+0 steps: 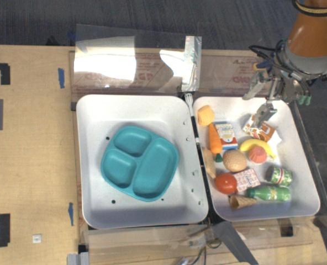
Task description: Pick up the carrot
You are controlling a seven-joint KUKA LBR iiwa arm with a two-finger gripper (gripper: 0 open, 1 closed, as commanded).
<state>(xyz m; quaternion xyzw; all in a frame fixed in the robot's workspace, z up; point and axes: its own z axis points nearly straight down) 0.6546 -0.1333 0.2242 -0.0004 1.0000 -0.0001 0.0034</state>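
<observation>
From the overhead camera view, the task looks to be at the approach step: the carrot (215, 138) lies untouched against the left wall of the right bin (306, 164), between a yellow-orange piece (206, 115) and a small juice carton (225, 135). The gripper (267, 108) hangs over the bin's far right corner, near a snack packet (259, 130), well apart from the carrot. Its fingers look slightly parted and hold nothing. Next it must travel left and descend along the carrot's narrow sides.

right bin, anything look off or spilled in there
Nothing is spilled or damaged. The right bin holds a jumble of toy food, with the carrot lying beside its left wall. The gripper hangs over the far side, apart from the carrot.
</observation>
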